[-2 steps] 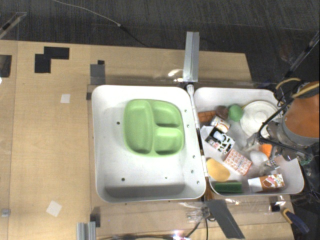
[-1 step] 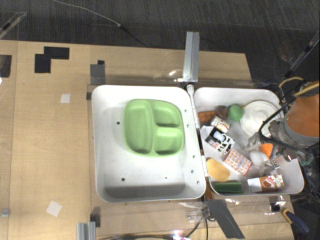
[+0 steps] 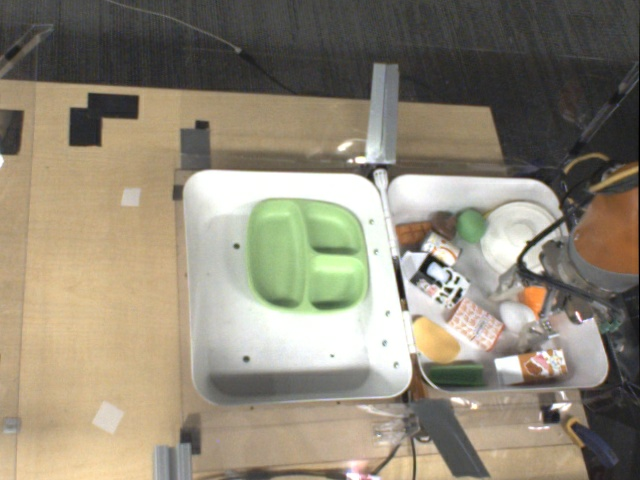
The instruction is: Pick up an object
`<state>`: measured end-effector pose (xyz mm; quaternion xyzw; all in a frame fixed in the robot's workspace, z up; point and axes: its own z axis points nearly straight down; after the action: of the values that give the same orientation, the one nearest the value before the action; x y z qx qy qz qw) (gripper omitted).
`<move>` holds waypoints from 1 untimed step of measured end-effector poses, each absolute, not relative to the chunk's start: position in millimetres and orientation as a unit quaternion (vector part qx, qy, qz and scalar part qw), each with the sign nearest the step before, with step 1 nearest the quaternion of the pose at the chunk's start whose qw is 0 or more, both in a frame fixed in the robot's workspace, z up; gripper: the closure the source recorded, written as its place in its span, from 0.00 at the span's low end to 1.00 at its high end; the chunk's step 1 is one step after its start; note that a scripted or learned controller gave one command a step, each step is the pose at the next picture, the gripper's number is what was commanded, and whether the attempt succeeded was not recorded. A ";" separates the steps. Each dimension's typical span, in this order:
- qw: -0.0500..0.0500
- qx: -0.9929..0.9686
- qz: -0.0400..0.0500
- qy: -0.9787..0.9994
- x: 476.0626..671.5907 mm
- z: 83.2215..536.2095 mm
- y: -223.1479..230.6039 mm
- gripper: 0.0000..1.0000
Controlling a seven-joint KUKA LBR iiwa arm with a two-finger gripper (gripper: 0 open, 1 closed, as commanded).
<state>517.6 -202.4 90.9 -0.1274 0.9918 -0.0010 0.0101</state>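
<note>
Bins: two; green tray: one.

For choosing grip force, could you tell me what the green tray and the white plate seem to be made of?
The green tray looks like moulded plastic: matte, one even colour, rounded compartments. The white plate looks glossy and smooth, probably plastic, possibly ceramic; the view cannot settle it.

bench: pale wood-look, matt | bins: white plastic, smooth, faint sheen | tray: green plastic, smooth, satin | post at 12 o'clock: grey metal, brushed | floor: dark carpet, rough | cartons in right bin: printed paper | arm band at 3 o'clock: orange, smooth
</note>
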 end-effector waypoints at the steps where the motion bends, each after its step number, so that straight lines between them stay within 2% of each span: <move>1: 0.008 -0.121 -0.002 0.993 525.2 91.0 -204.2 0.00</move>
<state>525.2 -204.2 91.0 -0.1215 0.9926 -0.0016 0.0081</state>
